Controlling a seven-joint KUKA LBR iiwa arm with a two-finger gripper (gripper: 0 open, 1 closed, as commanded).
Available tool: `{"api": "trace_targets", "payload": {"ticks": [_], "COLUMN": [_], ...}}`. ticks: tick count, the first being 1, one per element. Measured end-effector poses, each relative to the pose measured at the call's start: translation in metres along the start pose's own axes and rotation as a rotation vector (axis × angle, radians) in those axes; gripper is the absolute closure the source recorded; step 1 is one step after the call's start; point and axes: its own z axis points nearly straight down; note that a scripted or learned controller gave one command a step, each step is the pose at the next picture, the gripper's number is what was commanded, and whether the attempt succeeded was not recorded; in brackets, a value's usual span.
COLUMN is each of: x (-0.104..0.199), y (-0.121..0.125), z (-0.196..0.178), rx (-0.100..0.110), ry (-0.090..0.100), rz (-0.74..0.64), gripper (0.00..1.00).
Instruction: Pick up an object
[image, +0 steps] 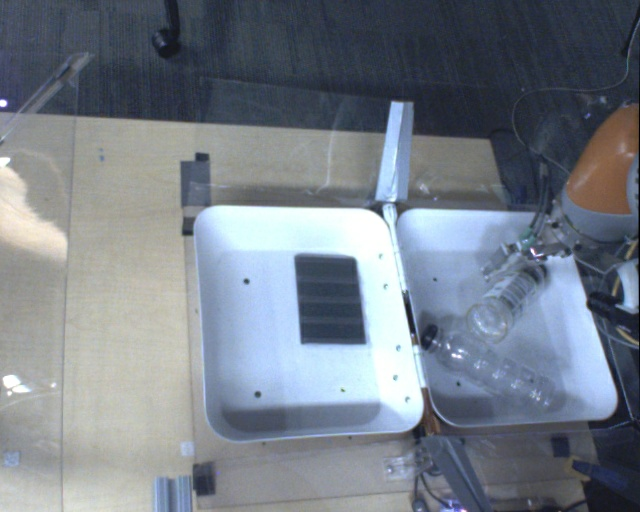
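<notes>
Starting at the left of the frame, a pale wooden bench (110, 300) carries a sheet of clear plastic film (40, 200) across its upper left portion. Small dark brackets (197, 180) sit at the upper left corner of the bins, and another sits at the lower left.

Left-centre holds a shallow white rectangular bin (240, 370). One flat dark grey ribbed rectangular block (329, 299) lies near its middle, long side running up and down the frame, clear of all four walls.

A grey metal strip (395, 150) rises from the seam between the two bins toward the top of the frame.

Right of centre sits a second shallow white bin (440, 240), touching the first along their shared edge. Two clear plastic bottles lie inside it. One clear bottle with a dark cap (490, 368) lies along the lower part, cap pointing toward the left wall. A second clear bottle (505, 300) is tilted above it, its upper end up against the gripper (530, 248) in the upper right of this bin.

Whether the gripper clasps that bottle cannot be told; the metal parts there are too small and cluttered to read.

At the far right edge, the grey arm's orange band (605, 160) shows above the wrist.
</notes>
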Motion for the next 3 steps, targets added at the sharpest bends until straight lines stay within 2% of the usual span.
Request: {"api": "trace_targets", "payload": {"ticks": [1, 2, 3], "x": [0.042, 0.107, 0.107], "y": [-0.060, 0.014, 0.014], "z": [0.029, 0.030, 0.030], "rx": [0.010, 0.006, 0.007], "ry": [0.003, 0.005, 0.005], "rz": [-0.110, -0.324, -0.324], "gripper": [0.00, 0.00, 0.00]}}
